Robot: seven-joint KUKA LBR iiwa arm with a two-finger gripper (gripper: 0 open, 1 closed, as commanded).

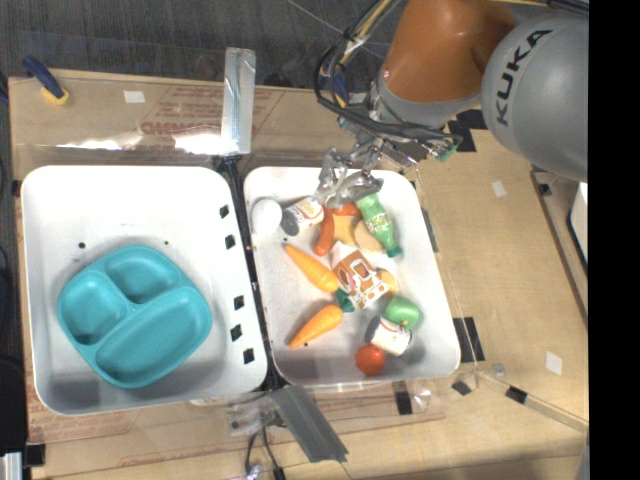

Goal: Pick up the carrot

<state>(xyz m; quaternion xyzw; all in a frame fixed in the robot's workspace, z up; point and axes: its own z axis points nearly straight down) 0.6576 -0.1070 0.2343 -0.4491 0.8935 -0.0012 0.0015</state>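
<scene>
A carrot point(316, 325), orange with a green end, lies at a slant in the front middle of the right bin point(272, 298). A second orange, carrot-like piece point(310, 268) lies just behind it. A third orange piece point(326, 233) stands further back. My gripper point(340, 182) hangs over the back of the right bin, just above that third piece and a small white bottle point(303, 213). It is well behind the green-ended carrot, and nothing shows held in it.
Packed around the carrots are a green bottle point(378, 223), a white and orange carton point(360, 278), a green and white item point(398, 323), a red tomato point(370, 359) and a white egg point(266, 214). The left bin point(120, 208) holds a teal divided plate point(133, 313).
</scene>
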